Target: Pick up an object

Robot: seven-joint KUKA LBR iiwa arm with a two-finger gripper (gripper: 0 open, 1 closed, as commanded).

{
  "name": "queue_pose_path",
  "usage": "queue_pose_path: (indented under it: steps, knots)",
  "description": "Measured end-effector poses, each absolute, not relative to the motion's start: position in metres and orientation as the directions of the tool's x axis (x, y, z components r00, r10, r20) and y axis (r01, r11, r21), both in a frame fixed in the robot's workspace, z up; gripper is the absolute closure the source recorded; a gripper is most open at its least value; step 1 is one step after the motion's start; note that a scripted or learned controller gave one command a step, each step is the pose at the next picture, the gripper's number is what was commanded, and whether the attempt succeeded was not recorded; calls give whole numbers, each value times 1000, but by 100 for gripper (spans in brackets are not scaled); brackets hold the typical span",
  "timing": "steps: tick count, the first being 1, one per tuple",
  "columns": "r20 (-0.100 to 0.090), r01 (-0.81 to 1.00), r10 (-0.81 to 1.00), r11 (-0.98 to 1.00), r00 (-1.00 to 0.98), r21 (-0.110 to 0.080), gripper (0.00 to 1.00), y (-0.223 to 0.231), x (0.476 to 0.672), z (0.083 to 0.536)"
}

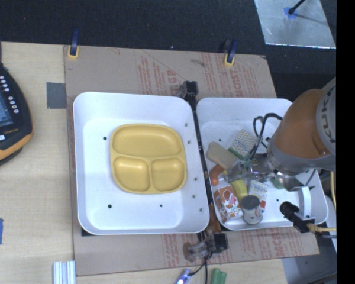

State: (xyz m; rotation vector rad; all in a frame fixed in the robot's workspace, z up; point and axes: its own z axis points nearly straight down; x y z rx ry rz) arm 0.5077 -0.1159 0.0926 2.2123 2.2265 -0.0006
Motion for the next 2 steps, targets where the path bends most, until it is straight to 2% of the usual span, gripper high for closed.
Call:
queue_pose_path:
  steps: [1, 2]
  knots:
    - [-3, 1000, 1000, 11, -11, 0, 100, -117, 508, 102]
    - [1, 1000, 1000, 4, -4, -2, 100, -49, 562, 192]
